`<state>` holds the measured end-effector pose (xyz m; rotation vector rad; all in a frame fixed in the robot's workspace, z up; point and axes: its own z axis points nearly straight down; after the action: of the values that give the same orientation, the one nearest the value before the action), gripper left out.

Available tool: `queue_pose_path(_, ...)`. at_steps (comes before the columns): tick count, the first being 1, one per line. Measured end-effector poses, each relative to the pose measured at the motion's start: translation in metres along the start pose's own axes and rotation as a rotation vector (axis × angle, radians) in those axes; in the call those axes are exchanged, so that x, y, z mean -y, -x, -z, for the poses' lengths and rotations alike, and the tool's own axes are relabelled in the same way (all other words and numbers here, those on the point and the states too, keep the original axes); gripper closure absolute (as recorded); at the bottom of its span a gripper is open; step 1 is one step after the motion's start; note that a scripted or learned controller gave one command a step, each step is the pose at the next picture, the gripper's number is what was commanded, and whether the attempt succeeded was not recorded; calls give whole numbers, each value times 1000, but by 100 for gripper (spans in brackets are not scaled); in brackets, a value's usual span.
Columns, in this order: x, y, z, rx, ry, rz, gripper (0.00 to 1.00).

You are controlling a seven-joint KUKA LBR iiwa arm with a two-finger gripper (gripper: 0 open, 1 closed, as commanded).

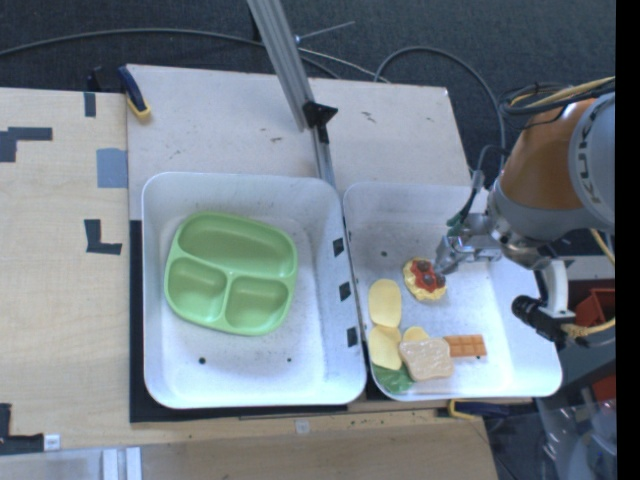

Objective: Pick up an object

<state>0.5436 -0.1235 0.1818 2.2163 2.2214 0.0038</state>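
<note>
The toast slice lies at the near edge of the right bin, while my gripper, fingers unreadable from here, hovers beside the small pizza piece, which I judge could skid sideways if I pinch off-centre.

Robotics lab setup, not a home. Pale plywood table marked with grey tape patches, two shallow white plastic bins side by side, slanted aluminium pole at the far side, loose black cables over dark carpet floor, grey industrial arm with orange band at right.
</note>
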Motion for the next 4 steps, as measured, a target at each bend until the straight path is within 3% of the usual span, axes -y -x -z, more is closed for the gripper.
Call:
queue_pose_path(1, 8, -3, 54, 0, 0, 0, 100)
queue_pose_path(2, 8, -4, 71, -1, -3, 0, 100)
queue_pose_path(4, 4, -117, 62, -2, -6, 6, 100)
